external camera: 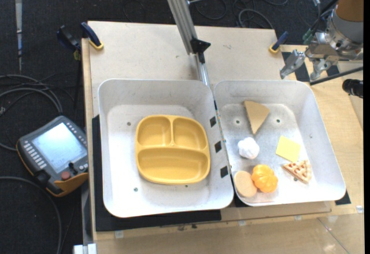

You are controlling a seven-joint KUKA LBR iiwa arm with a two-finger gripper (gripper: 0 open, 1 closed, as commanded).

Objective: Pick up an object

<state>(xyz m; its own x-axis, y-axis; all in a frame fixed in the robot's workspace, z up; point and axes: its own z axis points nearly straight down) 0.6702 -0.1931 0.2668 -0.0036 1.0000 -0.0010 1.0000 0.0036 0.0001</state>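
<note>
I see the gripper (304, 65) hanging above the right bin's (324, 131) far right corner, fingers spread with nothing between them. In that bin lie a tan wedge (256, 115), white ball (248, 147), yellow square (288, 148), waffle piece (297, 170), orange pumpkin (265, 177) and peach disc (245, 184). The left bin (113, 131) holds a yellow divided plate (172, 149)
</note>
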